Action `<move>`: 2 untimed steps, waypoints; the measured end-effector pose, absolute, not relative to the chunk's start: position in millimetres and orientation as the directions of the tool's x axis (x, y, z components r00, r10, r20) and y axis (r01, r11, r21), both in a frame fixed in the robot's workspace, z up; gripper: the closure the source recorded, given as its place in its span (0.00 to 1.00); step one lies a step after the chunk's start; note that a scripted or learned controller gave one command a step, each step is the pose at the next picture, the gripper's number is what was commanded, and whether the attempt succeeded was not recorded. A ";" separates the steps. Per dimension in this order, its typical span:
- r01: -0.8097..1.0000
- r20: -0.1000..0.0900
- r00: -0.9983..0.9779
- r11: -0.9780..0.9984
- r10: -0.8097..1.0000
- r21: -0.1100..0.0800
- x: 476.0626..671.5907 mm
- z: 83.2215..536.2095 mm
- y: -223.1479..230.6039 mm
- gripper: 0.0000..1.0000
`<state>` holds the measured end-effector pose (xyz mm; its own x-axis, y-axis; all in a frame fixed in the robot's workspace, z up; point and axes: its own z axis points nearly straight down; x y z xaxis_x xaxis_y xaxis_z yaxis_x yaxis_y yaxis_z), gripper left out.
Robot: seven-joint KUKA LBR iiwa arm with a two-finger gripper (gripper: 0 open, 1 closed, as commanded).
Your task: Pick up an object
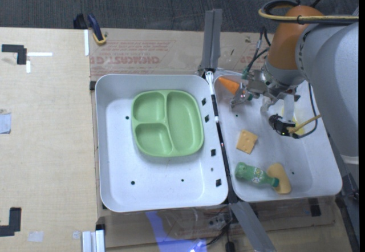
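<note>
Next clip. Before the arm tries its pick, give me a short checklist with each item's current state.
1. Objects in the right bin: ok; cheese, green bottle, yellow piece, orange piece.
2. Gripper over the right bin: ok.
3. Object between the fingers: cannot tell.
4. Cheese lying apart from the others: ok.
5. Bottle apart from the yellow piece: not ok; they touch.
6. Green plate out of the way, in the left bin: ok.

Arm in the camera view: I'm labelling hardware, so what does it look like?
The arm is bulky, rounded and grey, with an orange band above the wrist. Black and yellow cables loop over the band. The pincer is small, metallic and dark, with thin wires trailing beside it.
</note>
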<state>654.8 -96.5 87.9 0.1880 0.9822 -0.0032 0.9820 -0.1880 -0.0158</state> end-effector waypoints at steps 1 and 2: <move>0.982 -0.004 0.188 -0.188 0.982 -0.013 655.5 97.2 -97.3 1.00; 0.944 -0.001 0.331 -0.331 0.944 0.000 658.7 139.9 -104.4 1.00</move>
